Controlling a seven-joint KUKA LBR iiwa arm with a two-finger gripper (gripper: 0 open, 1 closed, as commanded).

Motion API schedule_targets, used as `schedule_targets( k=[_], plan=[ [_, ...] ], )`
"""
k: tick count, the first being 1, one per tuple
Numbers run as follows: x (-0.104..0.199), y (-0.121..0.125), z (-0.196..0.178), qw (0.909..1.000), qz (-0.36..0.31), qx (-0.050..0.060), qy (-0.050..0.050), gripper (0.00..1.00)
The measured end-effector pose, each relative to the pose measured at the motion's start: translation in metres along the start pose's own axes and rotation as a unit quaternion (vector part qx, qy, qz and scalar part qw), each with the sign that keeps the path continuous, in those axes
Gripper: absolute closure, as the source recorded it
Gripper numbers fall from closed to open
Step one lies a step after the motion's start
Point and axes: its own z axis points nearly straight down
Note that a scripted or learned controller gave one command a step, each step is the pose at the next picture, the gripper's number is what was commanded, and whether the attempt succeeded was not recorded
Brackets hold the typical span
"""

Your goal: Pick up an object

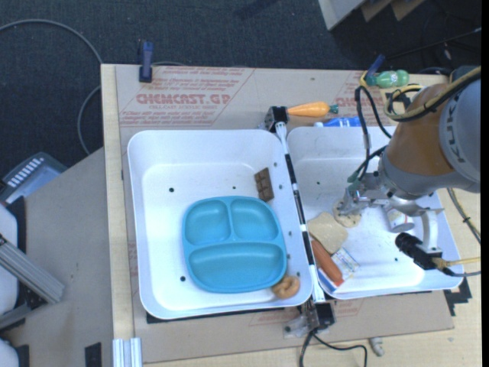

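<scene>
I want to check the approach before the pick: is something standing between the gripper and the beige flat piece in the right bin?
Nothing visible does. The gripper is low in the right bin, right at the upper edge of the beige flat piece. The hot dog lies beyond it, toward the bin's near edge.

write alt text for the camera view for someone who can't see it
A grey and orange robot arm reaches from the right into the right-hand white bin, its gripper low over a beige slice of bread, with a hot dog near the bin's front left corner. The left bin holds a blue divided plate, a small brown block and a pretzel.
</scene>
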Motion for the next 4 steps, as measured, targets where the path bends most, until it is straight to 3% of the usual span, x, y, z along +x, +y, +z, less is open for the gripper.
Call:
schedule_targets(
  k=[1, 2, 3, 4],
  plan=[
    [0.000, 0.000, 0.000, 1.0000, 0.000, 0.000, 0.000, 0.00],
    [0.000, 0.000, -0.010, 1.0000, 0.000, -0.001, 0.000, 1.00],
    [0.000, 0.000, -0.010, 1.0000, 0.000, -0.001, 0.000, 0.00],
    [0.014, -0.019, 0.011, 1.0000, 0.001, 0.001, -0.001, 0.00]
  ],
)
